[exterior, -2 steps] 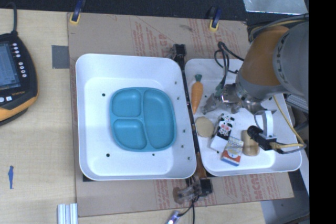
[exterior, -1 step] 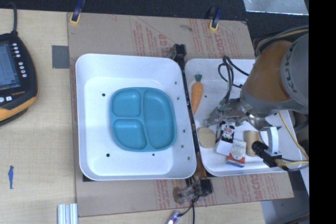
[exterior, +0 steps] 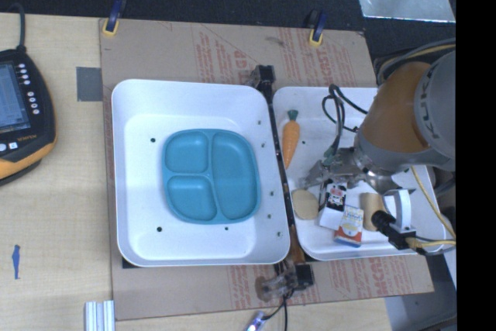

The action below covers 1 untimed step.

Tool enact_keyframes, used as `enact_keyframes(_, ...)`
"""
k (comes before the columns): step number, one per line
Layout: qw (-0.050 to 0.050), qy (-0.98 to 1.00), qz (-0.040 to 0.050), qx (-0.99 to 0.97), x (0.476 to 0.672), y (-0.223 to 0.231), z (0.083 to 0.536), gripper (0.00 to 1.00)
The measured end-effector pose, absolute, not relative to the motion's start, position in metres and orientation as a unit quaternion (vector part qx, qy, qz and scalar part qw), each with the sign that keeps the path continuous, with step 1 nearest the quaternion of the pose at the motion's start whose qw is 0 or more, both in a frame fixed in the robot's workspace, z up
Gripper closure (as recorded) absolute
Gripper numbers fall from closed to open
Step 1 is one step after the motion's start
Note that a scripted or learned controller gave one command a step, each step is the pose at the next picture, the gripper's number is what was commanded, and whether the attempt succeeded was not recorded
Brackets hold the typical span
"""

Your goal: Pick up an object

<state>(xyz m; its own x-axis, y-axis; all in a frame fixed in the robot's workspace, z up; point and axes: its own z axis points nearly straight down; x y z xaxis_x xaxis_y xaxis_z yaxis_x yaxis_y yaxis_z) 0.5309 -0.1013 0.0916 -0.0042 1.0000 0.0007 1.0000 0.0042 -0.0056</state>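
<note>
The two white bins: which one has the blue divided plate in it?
The left bin, the one farther from the arm. The blue plate lies flat in its middle. The right bin holds a carrot and other small items instead.

1. The cardboard sheet (exterior: 232,50) under the two bins carries red printed lettering in repeated strips, but it is too small and faint to make out any word.
2. The handheld control pendant (exterior: 22,116) at the left edge of the counter has a lit screen; nothing on it can be read.
3. The small box (exterior: 350,226) in the right bin (exterior: 310,101) bears a coloured label with print too blurred to read.
</note>
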Motion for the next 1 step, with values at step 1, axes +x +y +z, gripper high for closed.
enact_keyframes(1,0.003,-0.709,0.0017,-0.706,0.5301,-0.0998,0.0916,0.00)
